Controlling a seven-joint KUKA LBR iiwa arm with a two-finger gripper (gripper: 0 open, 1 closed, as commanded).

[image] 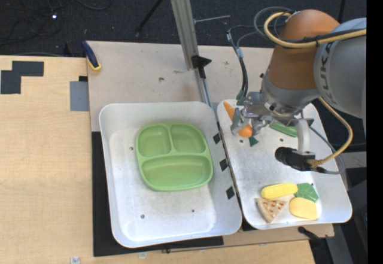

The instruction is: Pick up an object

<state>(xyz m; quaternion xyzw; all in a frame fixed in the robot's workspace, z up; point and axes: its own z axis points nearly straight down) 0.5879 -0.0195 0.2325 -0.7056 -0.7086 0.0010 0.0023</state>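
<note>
My gripper (245, 127) hangs over the upper left part of the right bin (263, 164). An orange toy carrot (243, 131) sits between its fingers, and the fingers are shut on it. The carrot's other end (228, 109) pokes out toward the bin's top left corner. I cannot tell whether the carrot still touches the bin floor. A green pod-like piece (282, 129) lies just right of the gripper, partly hidden under the wrist.
At the front of the right bin lie a yellow corn cob (279, 190), a pizza slice (270, 209), a yellow lemon-like piece (303, 208) and a green leaf piece (309, 190). The left bin (119, 209) holds a green divided plate (175, 157). A metal post (185, 29) stands behind the bins.
</note>
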